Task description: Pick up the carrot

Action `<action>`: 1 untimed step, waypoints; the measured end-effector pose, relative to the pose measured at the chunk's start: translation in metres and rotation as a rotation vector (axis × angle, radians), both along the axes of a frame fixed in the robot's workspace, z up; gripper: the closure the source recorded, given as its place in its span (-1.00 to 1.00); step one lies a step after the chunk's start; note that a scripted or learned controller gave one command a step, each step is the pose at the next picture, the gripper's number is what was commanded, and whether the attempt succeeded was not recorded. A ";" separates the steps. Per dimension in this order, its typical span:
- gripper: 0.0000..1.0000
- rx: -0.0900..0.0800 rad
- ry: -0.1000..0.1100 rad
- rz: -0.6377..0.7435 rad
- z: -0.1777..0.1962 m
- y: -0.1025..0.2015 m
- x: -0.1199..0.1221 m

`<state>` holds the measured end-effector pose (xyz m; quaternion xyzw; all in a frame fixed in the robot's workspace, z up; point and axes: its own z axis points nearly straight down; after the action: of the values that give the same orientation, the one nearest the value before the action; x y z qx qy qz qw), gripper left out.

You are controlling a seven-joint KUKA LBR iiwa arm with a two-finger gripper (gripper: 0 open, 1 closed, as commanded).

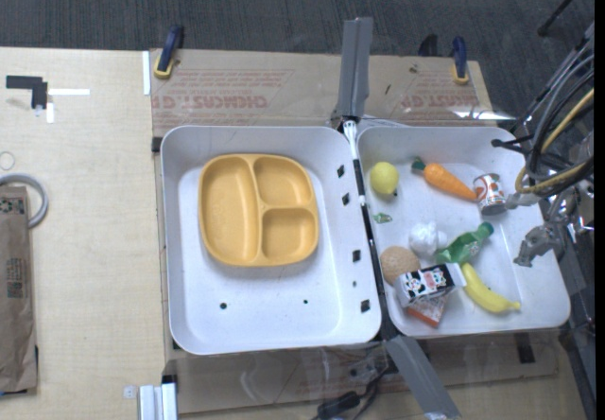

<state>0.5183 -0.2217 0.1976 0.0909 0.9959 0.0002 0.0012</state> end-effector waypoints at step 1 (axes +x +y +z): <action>-1.00 -0.001 -0.002 0.022 -0.034 0.000 0.042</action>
<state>0.5601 -0.2212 0.1635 0.0798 0.9968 -0.0001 0.0021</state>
